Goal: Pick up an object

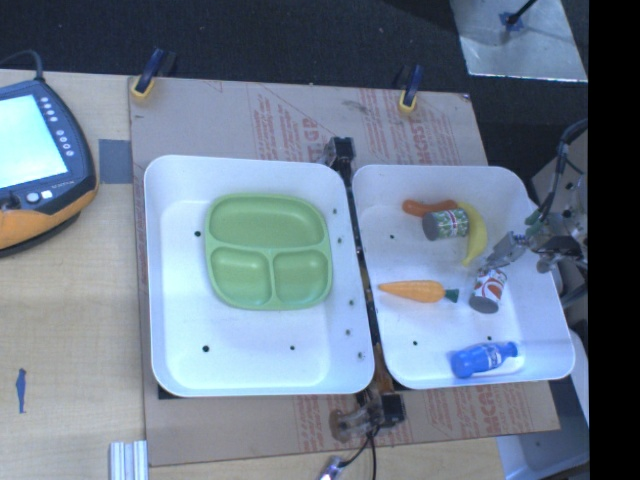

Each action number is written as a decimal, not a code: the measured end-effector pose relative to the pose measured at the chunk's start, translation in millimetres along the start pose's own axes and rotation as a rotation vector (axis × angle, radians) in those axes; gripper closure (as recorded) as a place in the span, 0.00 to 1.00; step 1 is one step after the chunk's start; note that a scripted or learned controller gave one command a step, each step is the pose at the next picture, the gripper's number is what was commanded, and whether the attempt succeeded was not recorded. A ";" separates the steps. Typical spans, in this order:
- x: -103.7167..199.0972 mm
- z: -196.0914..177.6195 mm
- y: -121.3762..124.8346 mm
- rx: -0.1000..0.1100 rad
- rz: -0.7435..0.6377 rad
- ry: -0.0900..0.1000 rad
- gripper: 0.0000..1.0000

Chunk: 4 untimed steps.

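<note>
The gripper (503,252) hangs at the right bin's (400,358) far edge, just above a small red-and-white can (487,290); whether it is open or closed is hard to tell. The can looks light, stiff and slippery: best pinched across its round sides.

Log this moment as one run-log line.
gripper: above red-white can, right bin | nothing lifted | carrot, banana, blue bottle untouched | green tray left bin
</note>
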<state>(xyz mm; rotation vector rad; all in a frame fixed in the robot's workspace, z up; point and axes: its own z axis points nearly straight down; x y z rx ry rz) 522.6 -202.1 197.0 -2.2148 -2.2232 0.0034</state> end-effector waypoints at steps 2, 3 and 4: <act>16.3 95.6 15.7 0.004 -0.005 -0.001 1.00; 85.2 105.4 34.7 0.002 -0.004 0.000 1.00; 149.4 4.5 53.4 -0.002 -0.001 0.000 1.00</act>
